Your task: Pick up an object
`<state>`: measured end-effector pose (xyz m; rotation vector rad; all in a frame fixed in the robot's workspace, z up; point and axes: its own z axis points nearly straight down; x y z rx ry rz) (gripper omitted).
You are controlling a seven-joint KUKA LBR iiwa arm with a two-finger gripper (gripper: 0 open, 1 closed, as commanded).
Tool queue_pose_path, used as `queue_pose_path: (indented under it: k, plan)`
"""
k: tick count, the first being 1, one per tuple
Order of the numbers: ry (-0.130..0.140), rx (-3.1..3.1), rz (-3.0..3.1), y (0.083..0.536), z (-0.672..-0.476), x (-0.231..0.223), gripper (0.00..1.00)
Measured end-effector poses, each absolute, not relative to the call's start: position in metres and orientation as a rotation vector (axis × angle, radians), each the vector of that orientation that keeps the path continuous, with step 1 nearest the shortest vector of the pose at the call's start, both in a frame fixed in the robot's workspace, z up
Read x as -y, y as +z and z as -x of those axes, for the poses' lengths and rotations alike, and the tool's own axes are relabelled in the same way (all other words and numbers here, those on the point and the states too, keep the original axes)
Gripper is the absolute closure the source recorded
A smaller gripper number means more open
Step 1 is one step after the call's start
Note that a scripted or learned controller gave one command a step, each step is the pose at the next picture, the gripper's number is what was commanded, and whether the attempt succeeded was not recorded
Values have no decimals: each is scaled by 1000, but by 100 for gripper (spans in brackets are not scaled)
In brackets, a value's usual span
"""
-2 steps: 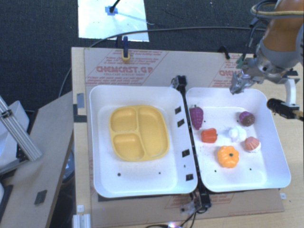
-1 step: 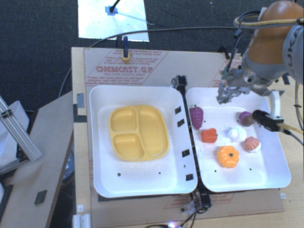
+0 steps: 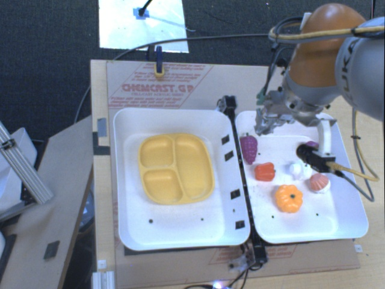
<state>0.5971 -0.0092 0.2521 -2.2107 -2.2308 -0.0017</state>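
Note:
The right bin holds several toy foods. A purple grape bunch lies by its left wall, with a red pepper just below it. An orange pumpkin sits nearer the front. A small white piece and a pink and white piece lie to the right. My gripper hangs over the bin's back left corner, just above and to the right of the grape bunch. Nothing shows in its grasp.
The left bin holds a yellow divided tray. A black hinge strip runs between the bins. A black cable end with a yellow cable hangs from the arm over the right bin, partly covering a purple piece.

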Motion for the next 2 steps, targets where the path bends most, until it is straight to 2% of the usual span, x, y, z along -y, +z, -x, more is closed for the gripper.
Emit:
queue_pose_path:
  k: [2]
  plan:
    - [-1,2230,2210,237,-567,-83,100]
